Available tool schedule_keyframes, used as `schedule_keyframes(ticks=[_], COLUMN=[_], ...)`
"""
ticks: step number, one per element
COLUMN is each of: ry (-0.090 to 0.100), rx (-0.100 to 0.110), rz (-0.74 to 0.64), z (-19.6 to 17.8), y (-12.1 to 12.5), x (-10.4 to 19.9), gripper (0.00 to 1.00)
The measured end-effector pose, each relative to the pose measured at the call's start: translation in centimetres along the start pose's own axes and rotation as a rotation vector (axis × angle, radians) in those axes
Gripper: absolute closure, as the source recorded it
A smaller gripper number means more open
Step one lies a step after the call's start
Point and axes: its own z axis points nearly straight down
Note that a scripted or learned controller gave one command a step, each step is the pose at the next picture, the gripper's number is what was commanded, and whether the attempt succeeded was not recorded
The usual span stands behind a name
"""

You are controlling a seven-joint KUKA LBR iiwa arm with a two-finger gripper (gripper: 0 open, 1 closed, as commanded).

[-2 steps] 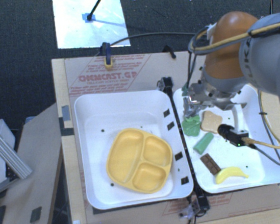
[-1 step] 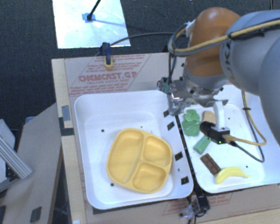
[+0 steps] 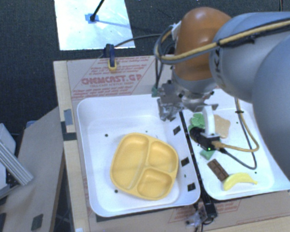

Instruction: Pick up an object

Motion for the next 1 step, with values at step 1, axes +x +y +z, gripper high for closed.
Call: schedule_keyframes(ticks=[1], ry=[-0.001], rx=[0.001], rz=[0.004], z=[0.02], y=[0.00], x=[-0.30], gripper=[0.00])
